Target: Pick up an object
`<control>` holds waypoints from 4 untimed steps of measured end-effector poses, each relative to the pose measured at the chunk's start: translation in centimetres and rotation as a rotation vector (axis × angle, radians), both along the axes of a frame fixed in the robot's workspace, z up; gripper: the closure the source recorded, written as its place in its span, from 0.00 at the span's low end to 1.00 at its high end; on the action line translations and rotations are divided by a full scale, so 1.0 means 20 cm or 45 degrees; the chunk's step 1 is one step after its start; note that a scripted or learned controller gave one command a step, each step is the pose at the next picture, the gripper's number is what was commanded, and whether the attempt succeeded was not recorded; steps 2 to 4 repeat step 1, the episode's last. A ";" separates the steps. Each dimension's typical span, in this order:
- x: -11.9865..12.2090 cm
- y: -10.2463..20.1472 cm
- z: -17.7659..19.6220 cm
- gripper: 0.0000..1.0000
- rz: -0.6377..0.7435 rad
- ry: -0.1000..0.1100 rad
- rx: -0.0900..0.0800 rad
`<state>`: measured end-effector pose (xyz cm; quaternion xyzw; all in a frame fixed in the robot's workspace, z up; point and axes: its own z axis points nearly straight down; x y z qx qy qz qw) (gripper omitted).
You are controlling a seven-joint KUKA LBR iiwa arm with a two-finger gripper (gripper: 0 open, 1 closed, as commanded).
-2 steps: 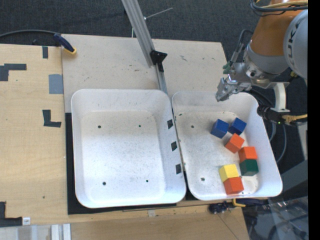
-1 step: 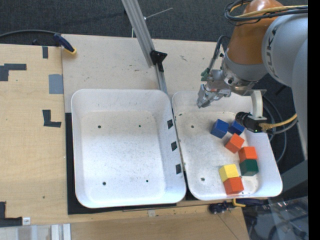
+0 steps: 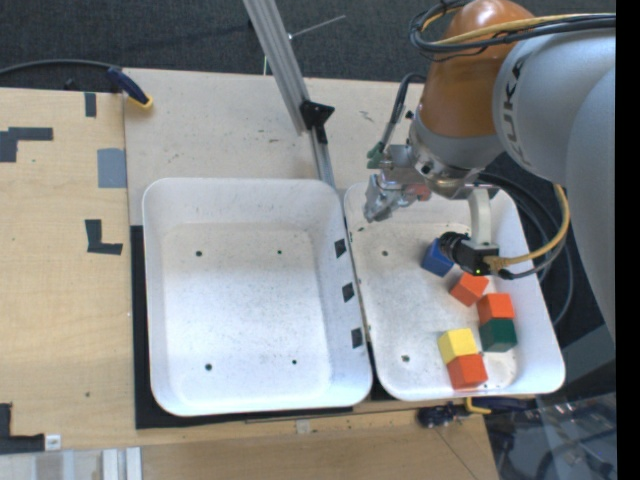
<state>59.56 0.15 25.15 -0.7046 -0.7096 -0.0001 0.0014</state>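
Camera view from above the bench: at the near end of the right bin (image 3: 530,368), well toward the camera from the gripper (image 3: 380,204), a cluster of blocks lies loose on the white floor. A red-orange block (image 3: 467,371) sits closest to the near rim, touching the yellow block (image 3: 458,344) just behind it. Beside the pair, toward the arm's side, a dark green block (image 3: 499,335) rests against an orange block (image 3: 495,307). A step farther back, another orange block (image 3: 468,288) lies tilted, and a blue block (image 3: 436,259) sits nearest the tool, partly crowded by a black fitting on the arm's cabling (image 3: 530,253). None of the blocks is between the fingers. The gripper hangs over the far left corner of the right bin, close to the divide where the two bins meet, and nothing is seen in its grasp; its metal fingers point down, but whether they are apart or together cannot be told from this angle. Across that divide, on the side away from the arm, spreads the left bin (image 3: 160,298). Above the tool, the grey arm (image 3: 560,78) with its orange band (image 3: 470,38) reaches in. Beyond the gripper, a slanted metal rail (image 3: 280,43) crosses the far bench.
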 end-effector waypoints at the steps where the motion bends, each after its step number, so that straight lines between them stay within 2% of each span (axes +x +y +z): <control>1: -0.03 0.29 -0.02 1.00 0.001 0.000 0.000; 4: -0.03 0.29 -0.02 1.00 0.001 0.000 0.000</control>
